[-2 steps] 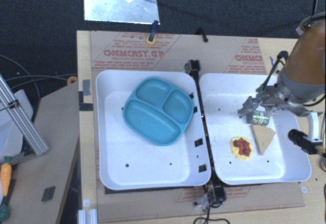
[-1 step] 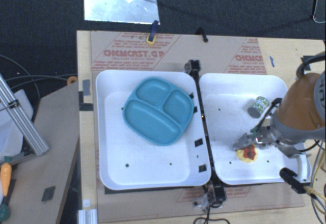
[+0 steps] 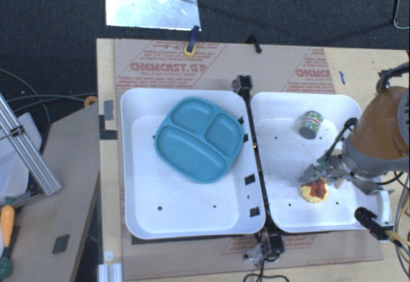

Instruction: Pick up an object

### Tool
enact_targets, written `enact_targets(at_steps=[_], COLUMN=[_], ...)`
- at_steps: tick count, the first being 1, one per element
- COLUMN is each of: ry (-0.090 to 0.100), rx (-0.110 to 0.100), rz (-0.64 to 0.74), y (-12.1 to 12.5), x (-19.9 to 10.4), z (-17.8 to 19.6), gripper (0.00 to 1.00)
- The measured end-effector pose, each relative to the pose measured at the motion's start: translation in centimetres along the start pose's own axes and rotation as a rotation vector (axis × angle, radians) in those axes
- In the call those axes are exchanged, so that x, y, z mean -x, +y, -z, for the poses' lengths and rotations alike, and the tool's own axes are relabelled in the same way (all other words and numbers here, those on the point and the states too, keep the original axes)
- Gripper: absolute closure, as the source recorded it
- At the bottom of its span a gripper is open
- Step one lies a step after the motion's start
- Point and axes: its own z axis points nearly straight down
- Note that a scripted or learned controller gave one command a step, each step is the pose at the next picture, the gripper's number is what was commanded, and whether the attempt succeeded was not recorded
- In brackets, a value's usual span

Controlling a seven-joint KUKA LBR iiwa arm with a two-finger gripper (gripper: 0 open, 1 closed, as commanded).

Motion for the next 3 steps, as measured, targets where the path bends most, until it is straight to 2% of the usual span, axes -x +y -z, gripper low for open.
enact_targets(at_steps=[1,2,3], ry=[0.001,0.003,0.004], rx=[0.006,0.005,-0.001], rz=[0.01,0.011,0.01], y=[9.0,13.9,13.9], x=[-3.7,-10.0,-17.2], z=[4.0,9.2,11.3], gripper=[1.0,1.0,1.0])
